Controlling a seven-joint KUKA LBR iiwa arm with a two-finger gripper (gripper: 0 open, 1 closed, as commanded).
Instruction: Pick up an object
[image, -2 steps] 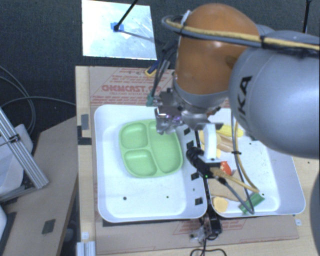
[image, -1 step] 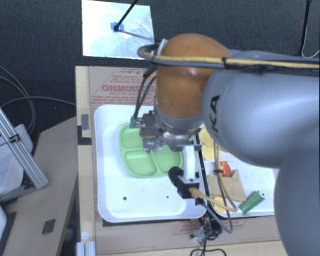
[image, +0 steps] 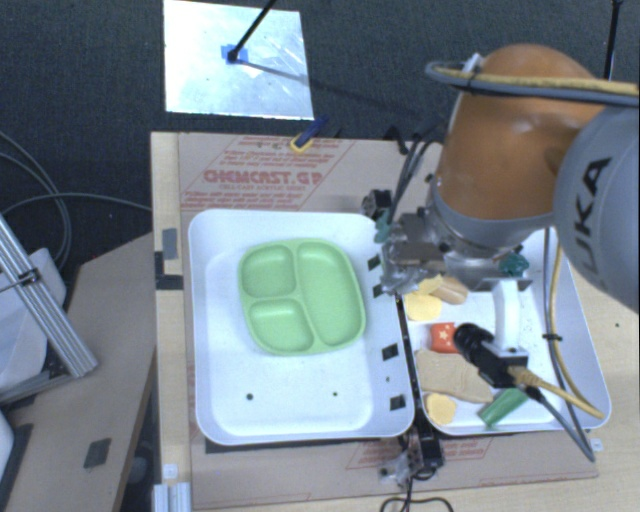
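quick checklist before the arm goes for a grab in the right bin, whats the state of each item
1. Arm over the right bin: ok, the end effector sits at its left edge.
2. Objects available there: ok, yellow pieces, a red block, a green piece.
3. End effector open: cannot tell.
4. Object already held: cannot tell.
5. Green divided plate out of the way: ok, it lies in the left bin.

Even, soft light from above, faint shadows. The left bin (image: 215, 400) reads bright white, nearly washed out. Glare flares on the shiny sheet (image: 238, 60) at the far left. Slightly soft and grainy everywhere.
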